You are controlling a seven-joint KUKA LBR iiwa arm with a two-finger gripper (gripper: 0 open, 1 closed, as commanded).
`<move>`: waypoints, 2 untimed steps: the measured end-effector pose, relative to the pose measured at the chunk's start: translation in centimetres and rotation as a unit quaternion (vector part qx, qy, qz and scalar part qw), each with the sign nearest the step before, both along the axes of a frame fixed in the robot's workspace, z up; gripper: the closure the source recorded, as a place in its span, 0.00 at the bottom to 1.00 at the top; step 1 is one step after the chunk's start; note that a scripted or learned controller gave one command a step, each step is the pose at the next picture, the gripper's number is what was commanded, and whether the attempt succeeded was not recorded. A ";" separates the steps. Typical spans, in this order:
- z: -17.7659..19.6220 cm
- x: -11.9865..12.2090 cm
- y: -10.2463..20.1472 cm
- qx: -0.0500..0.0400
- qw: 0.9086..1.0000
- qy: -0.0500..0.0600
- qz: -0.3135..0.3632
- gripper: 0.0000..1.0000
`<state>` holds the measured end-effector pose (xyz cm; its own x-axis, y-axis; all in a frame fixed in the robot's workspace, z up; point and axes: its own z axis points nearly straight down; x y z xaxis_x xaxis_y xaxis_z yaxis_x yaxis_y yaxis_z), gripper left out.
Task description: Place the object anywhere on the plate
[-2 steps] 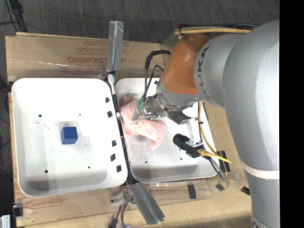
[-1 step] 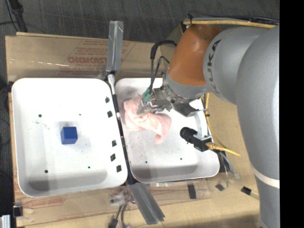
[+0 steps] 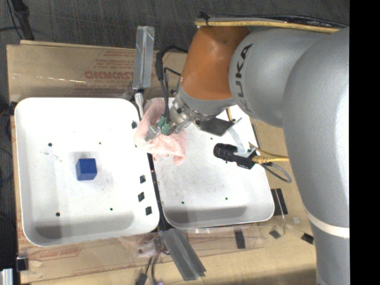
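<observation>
Task unfinished, by the look of it. Pink plate (image 3: pixel 165 136) lying at the right bin's (image 3: pixel 249 203) near-left corner; gripper (image 3: pixel 164 125) low over it, grip state impossible to tell. Blue cube (image 3: pixel 86 168) left of the plate, apart, unplaced.

Setting: a cardboard-covered counter (image 3: pixel 71 70) with faint red printing, seen from above under even light. Dark ribbed flooring (image 3: pixel 89 8) lies beyond its far edge. Black tape strips (image 3: pixel 239 238) mark the near surface.
</observation>
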<state>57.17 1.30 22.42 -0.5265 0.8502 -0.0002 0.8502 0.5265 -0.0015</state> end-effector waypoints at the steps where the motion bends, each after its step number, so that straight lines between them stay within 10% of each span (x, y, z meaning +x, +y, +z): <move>1: -0.5 0.8 4.6 0.000 0.980 -0.001 0.200 1.00; 2: -0.9 2.3 9.1 0.000 0.920 -0.001 0.393 1.00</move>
